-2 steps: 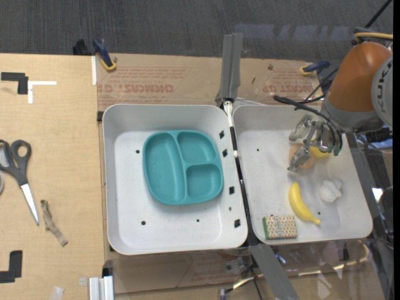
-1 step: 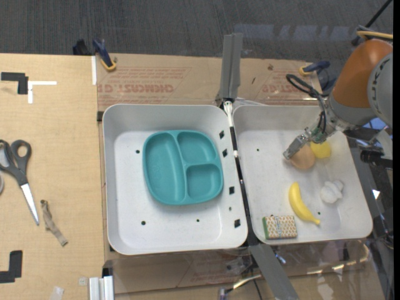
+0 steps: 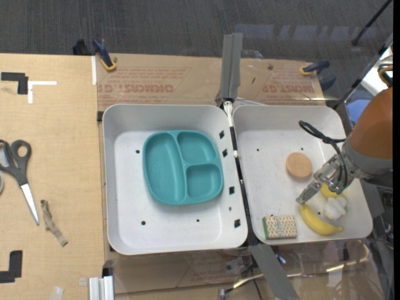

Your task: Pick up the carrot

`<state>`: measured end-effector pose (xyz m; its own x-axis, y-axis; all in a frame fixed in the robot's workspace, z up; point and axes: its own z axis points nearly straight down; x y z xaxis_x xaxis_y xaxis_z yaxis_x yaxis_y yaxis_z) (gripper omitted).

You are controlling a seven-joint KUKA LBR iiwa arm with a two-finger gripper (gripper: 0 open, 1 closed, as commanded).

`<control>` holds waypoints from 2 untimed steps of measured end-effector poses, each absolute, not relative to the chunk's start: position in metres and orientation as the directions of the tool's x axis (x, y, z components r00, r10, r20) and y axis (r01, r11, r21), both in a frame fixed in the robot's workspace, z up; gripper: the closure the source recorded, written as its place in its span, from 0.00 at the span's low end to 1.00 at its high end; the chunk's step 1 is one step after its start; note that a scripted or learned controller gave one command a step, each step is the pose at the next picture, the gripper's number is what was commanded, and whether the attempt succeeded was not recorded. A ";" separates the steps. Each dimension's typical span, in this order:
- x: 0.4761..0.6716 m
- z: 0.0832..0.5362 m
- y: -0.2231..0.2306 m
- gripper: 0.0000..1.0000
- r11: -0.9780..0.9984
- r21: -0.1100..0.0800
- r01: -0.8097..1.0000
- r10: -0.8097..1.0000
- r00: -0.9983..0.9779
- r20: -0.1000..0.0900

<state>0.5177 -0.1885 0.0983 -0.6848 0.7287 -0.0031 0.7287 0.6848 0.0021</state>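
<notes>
My gripper [image 3: 315, 191] reaches in from the right and hangs low over the right bin [image 3: 269, 136], near its right side. A small yellow piece [image 3: 329, 191] lies right against it. Just below it are a banana [image 3: 319, 222] and a white lumpy object [image 3: 335, 208]. A round, flat, orange-tan item [image 3: 299, 165] lies a short way up and left of the gripper, apart from it. Nothing in view has a plain carrot shape. The arm's orange band [image 3: 375, 130] covers the bin's right rim.
A small patterned block [image 3: 279, 227] lies at the right bin's front edge. The left bin [image 3: 119, 186] holds a teal divided plate [image 3: 183, 166]. Scissors [image 3: 22, 174] lie on the bench at the far left. A black cable [image 3: 319, 133] loops above the gripper.
</notes>
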 end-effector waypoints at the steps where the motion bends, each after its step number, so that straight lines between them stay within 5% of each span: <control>1: 0.520 0.108 -0.189 1.00 0.687 0.004 0.727 0.727 -0.687 -0.007; 2: 0.500 0.213 -0.194 1.00 0.583 0.001 0.813 0.813 -0.583 -0.004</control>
